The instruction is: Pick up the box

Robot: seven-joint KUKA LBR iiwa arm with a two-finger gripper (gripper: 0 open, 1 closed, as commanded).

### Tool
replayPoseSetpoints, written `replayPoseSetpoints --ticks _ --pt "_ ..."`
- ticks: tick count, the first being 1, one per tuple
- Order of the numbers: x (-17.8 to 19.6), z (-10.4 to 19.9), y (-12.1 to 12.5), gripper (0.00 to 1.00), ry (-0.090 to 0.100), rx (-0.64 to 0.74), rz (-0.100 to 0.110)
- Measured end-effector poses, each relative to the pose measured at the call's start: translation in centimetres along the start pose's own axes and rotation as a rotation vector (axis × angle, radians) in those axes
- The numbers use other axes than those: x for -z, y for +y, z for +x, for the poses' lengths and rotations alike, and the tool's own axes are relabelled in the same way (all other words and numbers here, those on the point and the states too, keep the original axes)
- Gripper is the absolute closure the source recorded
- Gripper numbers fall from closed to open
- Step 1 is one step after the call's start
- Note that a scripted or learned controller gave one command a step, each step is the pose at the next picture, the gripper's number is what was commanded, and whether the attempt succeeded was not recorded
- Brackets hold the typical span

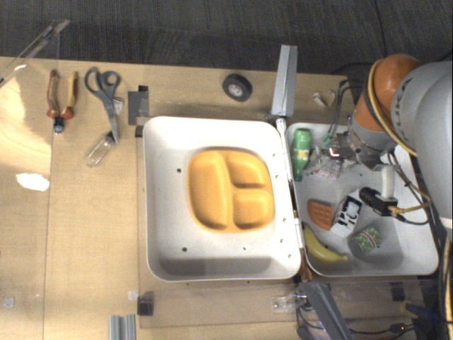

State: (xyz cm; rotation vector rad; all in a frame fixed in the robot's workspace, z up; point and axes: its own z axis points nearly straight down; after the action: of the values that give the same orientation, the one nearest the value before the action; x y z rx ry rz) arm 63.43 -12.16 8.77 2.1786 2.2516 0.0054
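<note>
A divided tray (231, 188) lies in the left bin (163, 190).

Bulky grey arm (425, 105), orange band, black cables, possibly a yellow one

We see a wooden bench (78, 246) with two white bins (163, 253) side by side. Far left lie pliers (60, 98) and scissors (106, 98). A tape roll (237, 86) sits farther right.

This looks like a robot lab or workshop. A wooden counter (78, 246) holds two white bins (159, 261), with pliers (61, 99), scissors (106, 94) and a roll of tape (237, 87) lying nearby. Cables (396, 211) hang off a big grey robot arm (425, 112).
</note>
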Motion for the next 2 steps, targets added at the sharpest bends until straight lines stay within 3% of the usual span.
replayPoseSetpoints --ticks 1,2 --pt "1.2 0.0 0.1 1.0 -0.001 0.005 0.0" --pt "9.9 6.0 3.8 1.0 0.002 -0.139 0.003"
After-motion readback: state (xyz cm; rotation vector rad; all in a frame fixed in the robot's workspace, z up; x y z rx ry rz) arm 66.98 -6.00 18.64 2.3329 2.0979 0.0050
